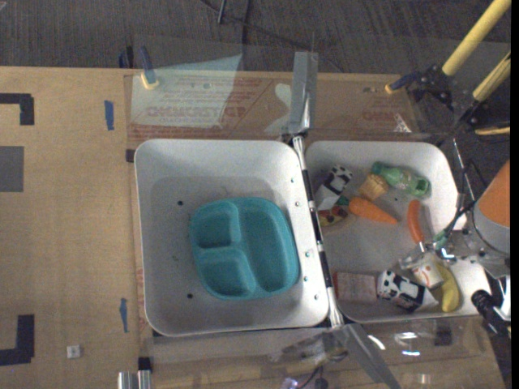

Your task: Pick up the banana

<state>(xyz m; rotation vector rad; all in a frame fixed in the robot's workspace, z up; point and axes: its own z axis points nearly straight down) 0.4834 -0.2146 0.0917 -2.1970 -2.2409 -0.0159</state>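
Banana (448, 292) lies at the near right corner of the right bin (381, 152), against the wall, just beside a black-and-white cow toy (397, 288). The end effector (438, 254) hangs low over that corner, just above the banana's far end; whether it is apart or together I cannot tell. My judgement: this is the approach step, nothing yet lifted. Next it must settle squarely across the banana, clear of the cow and the wall, then close

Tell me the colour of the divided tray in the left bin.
Teal, plain in the camera view: the divided tray.
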